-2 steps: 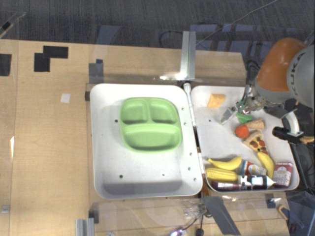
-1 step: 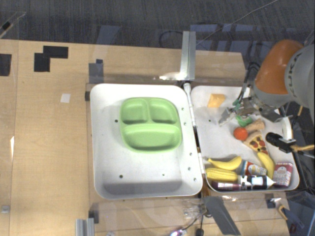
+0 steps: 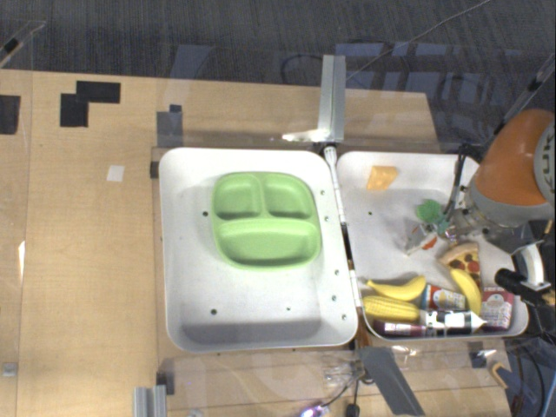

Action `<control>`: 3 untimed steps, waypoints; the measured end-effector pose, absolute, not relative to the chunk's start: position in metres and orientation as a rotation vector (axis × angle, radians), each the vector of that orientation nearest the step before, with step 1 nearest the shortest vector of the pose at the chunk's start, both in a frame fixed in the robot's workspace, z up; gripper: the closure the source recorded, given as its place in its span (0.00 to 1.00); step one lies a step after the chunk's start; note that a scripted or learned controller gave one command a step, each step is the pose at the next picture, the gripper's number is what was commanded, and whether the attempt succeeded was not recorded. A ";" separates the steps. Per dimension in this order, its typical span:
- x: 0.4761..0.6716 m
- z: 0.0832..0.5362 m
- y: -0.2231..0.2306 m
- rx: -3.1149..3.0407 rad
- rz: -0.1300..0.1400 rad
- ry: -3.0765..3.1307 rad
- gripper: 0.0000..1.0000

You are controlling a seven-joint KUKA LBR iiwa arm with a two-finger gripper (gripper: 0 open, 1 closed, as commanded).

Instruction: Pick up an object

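Grey pincer (image 3: 432, 230) low in right bin (image 3: 387, 211) over green toy (image 3: 428, 209); grip state unclear

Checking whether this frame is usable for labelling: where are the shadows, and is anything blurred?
Camera view: soft shadow pools along the left bin near wall; the green tray is sharp; the gripper and small items around it blur together.
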State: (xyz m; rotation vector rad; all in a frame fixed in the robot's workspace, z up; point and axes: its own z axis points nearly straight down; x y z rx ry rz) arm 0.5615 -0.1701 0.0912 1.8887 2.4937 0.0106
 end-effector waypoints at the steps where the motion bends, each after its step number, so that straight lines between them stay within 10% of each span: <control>1: 0.565 0.103 -0.168 1.883 0.020 2.491 1.00; 2: 0.610 0.187 -0.064 1.902 0.008 2.494 1.00; 3: 0.609 0.186 -0.064 1.902 0.007 2.494 0.00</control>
